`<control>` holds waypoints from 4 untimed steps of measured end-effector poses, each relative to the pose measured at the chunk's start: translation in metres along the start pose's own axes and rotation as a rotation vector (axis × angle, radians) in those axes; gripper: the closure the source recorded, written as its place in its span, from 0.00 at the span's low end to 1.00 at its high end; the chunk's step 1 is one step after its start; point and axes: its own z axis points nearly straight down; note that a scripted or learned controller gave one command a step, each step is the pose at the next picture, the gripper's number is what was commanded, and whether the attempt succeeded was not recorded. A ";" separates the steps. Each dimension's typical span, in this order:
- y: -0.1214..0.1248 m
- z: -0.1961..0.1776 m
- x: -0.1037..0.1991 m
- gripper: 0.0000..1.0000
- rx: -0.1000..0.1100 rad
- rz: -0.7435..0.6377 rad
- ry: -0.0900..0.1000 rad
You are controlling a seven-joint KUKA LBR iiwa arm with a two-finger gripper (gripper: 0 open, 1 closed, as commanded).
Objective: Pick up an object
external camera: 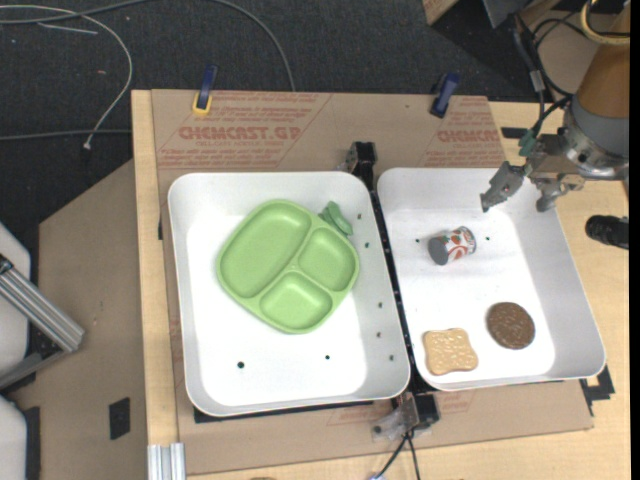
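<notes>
Gripper (520, 188) sits over the far right part of the right bin (570, 268), fingers spread apart with nothing between them, tips hanging above bare white bin floor. Arm comes in from the upper right, orange band above the grey wrist. Candidate objects are all in the right bin: small can (453, 246) lying on its side, red-and-white label with a grey end, near the bin's middle, just below and left of the gripper, not touching it. Round brown cookie (511, 325) sits toward the near right corner; tan square cracker (449, 351) lies just left of it at the near edge, small gap between the two. Left bin (200, 348) holds a green three-compartment plate (288, 265) lying flat, roughly centred, with a small green piece (337, 218) touching its far right rim; can't tell what that piece is. Both bins rest side by side on a cardboard sheet (150, 268), with two blue clamps (207, 88) on its far edge.
</notes>
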 end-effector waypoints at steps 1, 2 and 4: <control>0.002 -0.008 0.000 0.00 -0.014 -0.003 -0.003; 0.007 0.035 0.002 0.00 -0.009 -0.004 -0.001; 0.023 0.124 0.004 0.00 -0.011 -0.005 -0.002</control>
